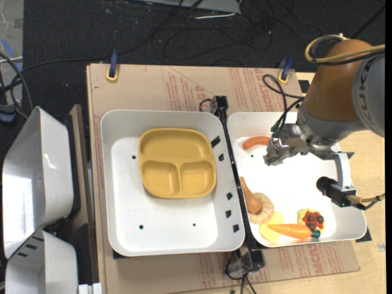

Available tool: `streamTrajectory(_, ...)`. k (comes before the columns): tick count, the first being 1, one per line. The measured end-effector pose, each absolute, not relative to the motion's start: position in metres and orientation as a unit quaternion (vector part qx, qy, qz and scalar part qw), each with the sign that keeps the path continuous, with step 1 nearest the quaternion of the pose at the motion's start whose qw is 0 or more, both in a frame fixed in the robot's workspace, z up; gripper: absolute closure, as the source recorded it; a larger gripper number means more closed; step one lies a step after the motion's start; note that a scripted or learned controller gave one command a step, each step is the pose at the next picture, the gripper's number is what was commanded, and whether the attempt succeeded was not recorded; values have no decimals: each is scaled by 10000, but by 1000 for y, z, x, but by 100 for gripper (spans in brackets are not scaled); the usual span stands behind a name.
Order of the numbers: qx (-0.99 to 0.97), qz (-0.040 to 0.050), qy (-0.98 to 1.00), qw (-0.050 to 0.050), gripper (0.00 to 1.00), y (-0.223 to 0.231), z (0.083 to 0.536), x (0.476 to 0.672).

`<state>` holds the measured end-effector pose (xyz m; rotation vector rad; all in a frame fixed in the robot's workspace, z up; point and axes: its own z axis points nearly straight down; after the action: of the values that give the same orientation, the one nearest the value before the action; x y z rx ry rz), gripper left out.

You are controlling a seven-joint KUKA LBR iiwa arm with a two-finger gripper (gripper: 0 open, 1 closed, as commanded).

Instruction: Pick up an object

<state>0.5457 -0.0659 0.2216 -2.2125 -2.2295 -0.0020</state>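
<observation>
We see the gripper (pixel 275 154) low over the right bin's (pixel 349 222) far-left corner, just beside a sausage (pixel 256 142); we cannot tell whether it is clenched or released. Other toy food (pixel 288 228) lies at the near edge. Descending off-centre could nudge the sausage against the bin's far wall.

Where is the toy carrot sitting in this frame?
The carrot lies in the right bin, near its front edge, on a yellow slice, between the shrimp-like piece and the small red-topped item.
</observation>
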Motion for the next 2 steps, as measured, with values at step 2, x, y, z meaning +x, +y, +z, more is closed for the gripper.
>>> streamTrajectory(2, -7042, 8, -7100, 17, 100, 36, 218, 525)
